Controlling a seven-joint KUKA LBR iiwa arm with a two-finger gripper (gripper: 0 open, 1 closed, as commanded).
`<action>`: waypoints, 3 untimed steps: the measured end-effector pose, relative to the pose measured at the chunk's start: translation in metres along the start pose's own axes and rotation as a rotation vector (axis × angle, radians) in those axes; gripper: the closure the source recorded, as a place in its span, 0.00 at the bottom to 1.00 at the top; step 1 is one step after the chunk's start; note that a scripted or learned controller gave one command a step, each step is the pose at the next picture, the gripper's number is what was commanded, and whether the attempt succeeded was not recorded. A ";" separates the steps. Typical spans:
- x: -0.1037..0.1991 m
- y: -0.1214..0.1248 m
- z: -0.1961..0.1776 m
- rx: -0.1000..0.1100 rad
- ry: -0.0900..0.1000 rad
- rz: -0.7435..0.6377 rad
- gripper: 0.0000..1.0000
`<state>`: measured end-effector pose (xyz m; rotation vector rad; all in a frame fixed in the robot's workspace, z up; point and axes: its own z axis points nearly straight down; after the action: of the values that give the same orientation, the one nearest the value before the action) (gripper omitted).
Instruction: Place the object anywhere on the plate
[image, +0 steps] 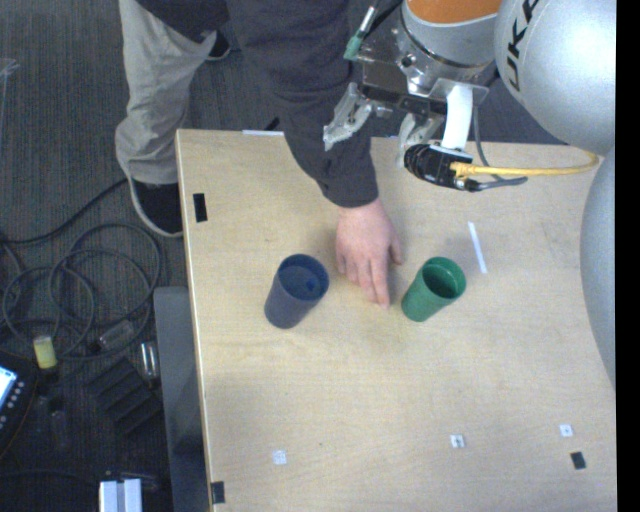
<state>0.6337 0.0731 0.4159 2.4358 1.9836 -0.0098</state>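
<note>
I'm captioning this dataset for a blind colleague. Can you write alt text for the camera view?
A person's hand rests on a wooden table between a blue cup and a green cup, both upright. The robot's gripper hangs above the table's far edge, by the person's dark sleeve.

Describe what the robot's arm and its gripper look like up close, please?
The rounded grey robot arm carries an orange band above its wrist. Below sits a metal gripper with pale fingers, a white-and-black attachment beside it, and a yellow cable trailing right.
</note>
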 end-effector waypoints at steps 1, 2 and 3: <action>0.100 -0.025 0.052 -0.001 0.000 0.069 0.00; 0.160 -0.016 0.039 -0.003 0.000 0.059 0.00; 0.162 -0.006 0.172 -0.002 0.002 -0.237 0.00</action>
<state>0.6597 0.2323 0.2429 2.1845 2.2576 -0.0057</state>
